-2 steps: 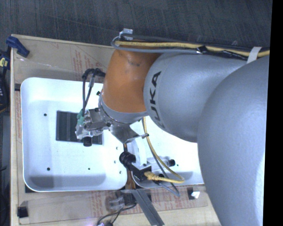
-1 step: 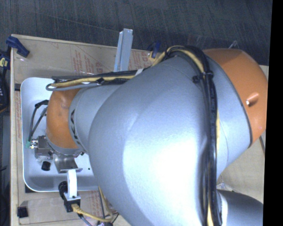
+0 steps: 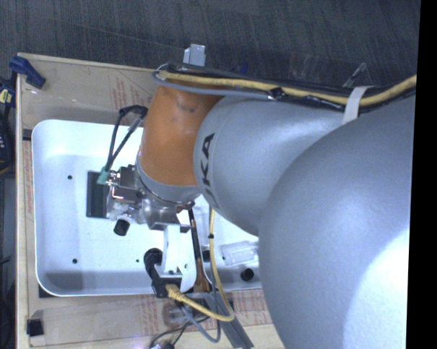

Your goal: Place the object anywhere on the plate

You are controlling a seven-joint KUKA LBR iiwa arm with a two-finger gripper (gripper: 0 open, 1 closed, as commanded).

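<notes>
Where the gripper [image 3: 124, 208] sits: low over the floor of the left bin [image 3: 44, 199], under the wrist, seen from above as a cluster of metal and black parts.
Gripper state: open or shut cannot be told; the wrist hardware covers it.
Object: a dark rectangular shape [image 3: 97, 194] lies just left of the gripper; whether it is the task's thing or part of the tool cannot be told.
Wrist: orange band [image 3: 171, 139] directly above the gripper, pointing down and left into the bin.
Arm [image 3: 325, 211]: grey, very close to the camera, reaching in from the right and covering the right half of the bench.
Cables: a black loop [image 3: 121, 133] beside the band; a yellow cable [image 3: 198, 309] trailing over the bin's near wall.
Hidden: the left bin's right part, behind the arm.
Bench [image 3: 85, 92]: brown surface around the bin; a blue clamp [image 3: 26, 71] at its far left corner.
</notes>
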